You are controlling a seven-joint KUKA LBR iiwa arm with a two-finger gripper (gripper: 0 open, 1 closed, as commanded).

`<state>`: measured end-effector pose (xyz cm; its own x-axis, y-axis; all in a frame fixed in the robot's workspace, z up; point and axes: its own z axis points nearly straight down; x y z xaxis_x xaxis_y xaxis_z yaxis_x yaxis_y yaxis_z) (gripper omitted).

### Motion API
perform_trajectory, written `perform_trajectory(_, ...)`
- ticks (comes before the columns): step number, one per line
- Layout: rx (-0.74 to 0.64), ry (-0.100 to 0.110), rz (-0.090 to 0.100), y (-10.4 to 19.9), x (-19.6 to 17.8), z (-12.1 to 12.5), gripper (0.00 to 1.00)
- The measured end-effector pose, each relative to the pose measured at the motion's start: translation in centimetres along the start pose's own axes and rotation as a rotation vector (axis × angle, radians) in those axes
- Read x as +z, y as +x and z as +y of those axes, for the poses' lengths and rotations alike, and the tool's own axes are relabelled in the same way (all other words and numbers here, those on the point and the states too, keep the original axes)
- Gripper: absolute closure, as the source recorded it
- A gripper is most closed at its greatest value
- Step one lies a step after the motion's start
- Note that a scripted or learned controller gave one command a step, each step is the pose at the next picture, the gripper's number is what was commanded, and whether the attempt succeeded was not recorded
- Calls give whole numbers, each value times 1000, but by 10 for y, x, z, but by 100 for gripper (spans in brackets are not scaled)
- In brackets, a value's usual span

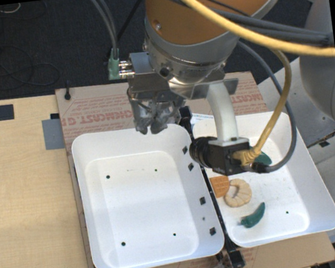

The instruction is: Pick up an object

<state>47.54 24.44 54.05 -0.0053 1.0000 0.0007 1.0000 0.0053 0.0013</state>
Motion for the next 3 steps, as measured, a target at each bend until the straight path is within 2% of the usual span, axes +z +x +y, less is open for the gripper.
perform_trajectory(1,7,7,-3,-37,3,0,100)
perform_trajectory(2,2,21,-10,-2,180,-2,100)
perform_trajectory(3,7,6,-3,-3,171,0,0)
